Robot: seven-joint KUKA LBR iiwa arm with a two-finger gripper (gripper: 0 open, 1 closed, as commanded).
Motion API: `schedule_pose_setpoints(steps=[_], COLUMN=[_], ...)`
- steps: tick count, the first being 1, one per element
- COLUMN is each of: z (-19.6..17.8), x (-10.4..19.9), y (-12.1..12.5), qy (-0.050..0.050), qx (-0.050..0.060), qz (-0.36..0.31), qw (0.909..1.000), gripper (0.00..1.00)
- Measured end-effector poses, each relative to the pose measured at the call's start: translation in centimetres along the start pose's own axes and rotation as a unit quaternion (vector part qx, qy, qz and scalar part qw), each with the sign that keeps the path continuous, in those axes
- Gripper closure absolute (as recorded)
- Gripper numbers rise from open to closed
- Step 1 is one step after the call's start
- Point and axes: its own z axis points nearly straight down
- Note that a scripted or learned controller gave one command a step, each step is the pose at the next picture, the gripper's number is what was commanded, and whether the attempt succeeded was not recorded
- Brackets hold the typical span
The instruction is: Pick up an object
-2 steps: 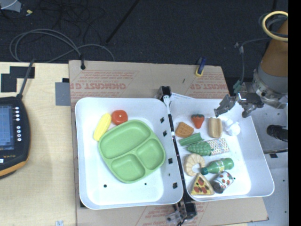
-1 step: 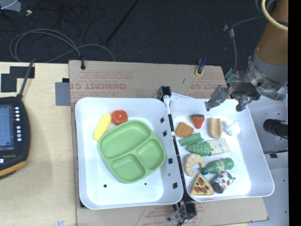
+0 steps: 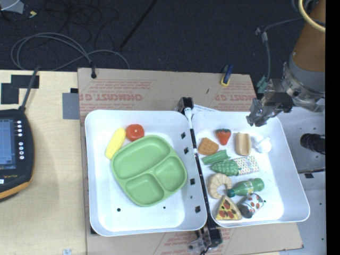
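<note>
At the far left edge of the bench (image 3: 48, 142) lay a black and orange control tablet (image 3: 13, 153), with cables (image 3: 58, 41) looping across the dark floor behind it. Next came the left bin (image 3: 98, 206), which held a green tray (image 3: 149, 169) with 3 compartments; a yellow corn cob (image 3: 115, 143) lay just beside the tray's upper left edge, and a red tomato (image 3: 135, 131) sat near the cob at the tray's top edge.

The right bin (image 3: 295, 206) carried a crowd of toy foods. A strawberry (image 3: 223, 136) and a hot dog bun (image 3: 243, 143) lay toward its far side, with a piece of bread (image 3: 208, 146) and a green pea pod (image 3: 214, 157) nearer the divider. Below them sat a green corn cob (image 3: 225, 168), a croissant (image 3: 218, 184), a green bottle (image 3: 247, 187) and a pizza slice (image 3: 228, 210), all close together.

Over the right bin's upper right corner hung the hand (image 3: 256, 119), well apart from the food and with nothing seen between its fingers; how far they stood open could not be told. The arm (image 3: 308, 57) rose behind it at the right.
</note>
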Motion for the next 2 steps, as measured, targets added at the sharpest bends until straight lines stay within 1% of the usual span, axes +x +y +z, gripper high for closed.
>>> schedule_pose_setpoints(steps=[1, 2], z=[-0.8, -4.1], x=[4.0, 7.5], y=[-2.9, -8.1], qy=[0.001, 0.0], qx=[0.0, -0.002], qz=[-0.001, 0.0], qw=[1.0, 1.0], gripper=[1.0, 1.0])
